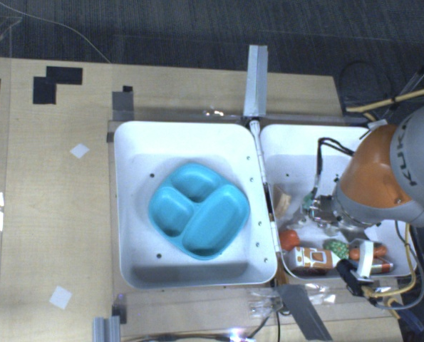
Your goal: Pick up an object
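Note:
The right bin (297, 144) holds a heap of small items near its front: a red tomato-like piece (289, 239), a brown and white packet (313, 259), a green item (335, 246) and a red and white item (374, 256). A pale scrap (283, 204) lies by the bin's left wall. The arm, with its orange band (374, 173), reaches in from the right, and its gripper (324, 216) hangs low over the heap, just above and to the right of the red piece. The wrist hides the fingers.
The left bin (133, 155) holds a blue three-compartment plate (199, 209). A metal post (256, 80) stands behind the divider between the bins. Cables trail at the right and along the bench's front edge.

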Controlling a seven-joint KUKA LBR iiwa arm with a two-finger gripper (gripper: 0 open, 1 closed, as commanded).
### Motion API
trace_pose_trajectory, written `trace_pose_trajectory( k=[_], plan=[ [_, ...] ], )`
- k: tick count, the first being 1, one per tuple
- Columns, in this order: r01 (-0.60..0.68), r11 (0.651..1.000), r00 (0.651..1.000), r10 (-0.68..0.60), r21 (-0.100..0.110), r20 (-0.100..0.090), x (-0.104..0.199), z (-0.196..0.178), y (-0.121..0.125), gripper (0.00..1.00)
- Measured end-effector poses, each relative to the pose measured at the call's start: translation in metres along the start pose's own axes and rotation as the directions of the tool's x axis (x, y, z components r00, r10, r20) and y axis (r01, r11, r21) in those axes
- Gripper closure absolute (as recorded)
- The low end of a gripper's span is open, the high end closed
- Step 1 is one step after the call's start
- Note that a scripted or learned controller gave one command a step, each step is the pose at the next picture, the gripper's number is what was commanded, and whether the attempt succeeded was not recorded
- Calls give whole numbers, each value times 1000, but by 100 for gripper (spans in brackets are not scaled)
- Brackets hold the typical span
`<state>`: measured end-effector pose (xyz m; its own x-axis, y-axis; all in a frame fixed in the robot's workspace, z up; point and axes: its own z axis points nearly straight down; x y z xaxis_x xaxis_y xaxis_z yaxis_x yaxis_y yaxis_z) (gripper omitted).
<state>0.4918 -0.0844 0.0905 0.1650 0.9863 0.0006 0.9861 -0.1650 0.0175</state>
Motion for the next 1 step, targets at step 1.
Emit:
trace_pose_trajectory(
  k=[1],
  plan=[
    [560,829,829,-560,5,-3,-26,0,3,0]
  ],
)
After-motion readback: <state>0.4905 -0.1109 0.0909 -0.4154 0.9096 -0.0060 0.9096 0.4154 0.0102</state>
